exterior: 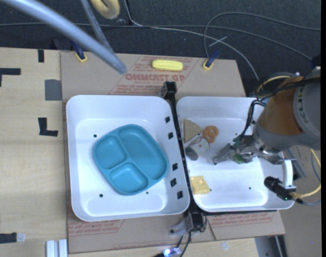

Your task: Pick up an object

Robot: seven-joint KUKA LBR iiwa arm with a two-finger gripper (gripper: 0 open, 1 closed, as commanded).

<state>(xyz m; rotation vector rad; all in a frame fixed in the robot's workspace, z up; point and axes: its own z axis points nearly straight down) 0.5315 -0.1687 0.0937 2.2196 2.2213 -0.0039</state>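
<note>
Gripper low in right bin, nothing visibly gripped

Gripper [222,157] sits low inside the right bin [257,199]; I cannot tell how its fingers stand. I see a tan wedge [192,128], an orange ring [210,133] and a yellow block [200,184] nearby. A blue divided tray [130,158] lies in the left bin [77,197]

red "CHEMCAST GP" print, cardboard sheet [146,74]

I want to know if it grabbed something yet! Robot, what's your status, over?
Tool low in the right bin, nothing seen held. Round brown piece and yellow piece lie close by. Blue tray in the left bin, well clear.
</note>
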